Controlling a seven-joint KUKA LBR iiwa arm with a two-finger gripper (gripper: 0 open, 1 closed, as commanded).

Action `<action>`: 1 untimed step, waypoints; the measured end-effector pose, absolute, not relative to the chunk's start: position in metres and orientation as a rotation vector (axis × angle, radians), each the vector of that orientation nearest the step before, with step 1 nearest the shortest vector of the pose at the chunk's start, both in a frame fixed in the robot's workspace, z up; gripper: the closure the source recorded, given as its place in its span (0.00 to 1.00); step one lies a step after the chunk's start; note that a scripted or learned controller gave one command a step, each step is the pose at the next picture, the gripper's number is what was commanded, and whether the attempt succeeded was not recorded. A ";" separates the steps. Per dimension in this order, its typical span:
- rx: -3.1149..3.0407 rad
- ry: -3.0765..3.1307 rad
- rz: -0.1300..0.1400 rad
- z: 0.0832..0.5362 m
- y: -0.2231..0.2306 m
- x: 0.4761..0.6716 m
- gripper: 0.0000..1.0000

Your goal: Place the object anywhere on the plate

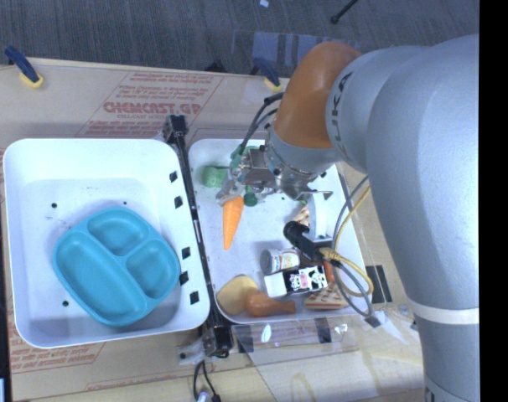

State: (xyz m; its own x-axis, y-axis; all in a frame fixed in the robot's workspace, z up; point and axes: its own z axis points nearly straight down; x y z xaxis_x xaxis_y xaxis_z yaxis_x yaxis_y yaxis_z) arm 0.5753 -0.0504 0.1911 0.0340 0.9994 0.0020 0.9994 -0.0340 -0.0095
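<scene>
A blue three-compartment plate (pixel 116 262) lies in the left bin (pixel 36 162), toward its front. In the right bin (pixel 262 241) a toy carrot (pixel 230 218) lies with its tip toward the front and its green top (pixel 250 198) toward the back. My gripper (pixel 244 182) hangs just over the carrot's top end, at the back of the right bin. The wrist and its cabling hide how the gripper meets the carrot.
A green piece (pixel 214 175) sits just left of the gripper. Toward the front of the right bin lie a small can (pixel 281 260), a printed box (pixel 298 281), a tan rounded piece (pixel 235 293) and a brown wedge (pixel 325 300). The black divider (pixel 191 224) separates the bins.
</scene>
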 end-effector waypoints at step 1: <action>-2.180 -2.246 0.007 0.190 0.040 0.562 1.00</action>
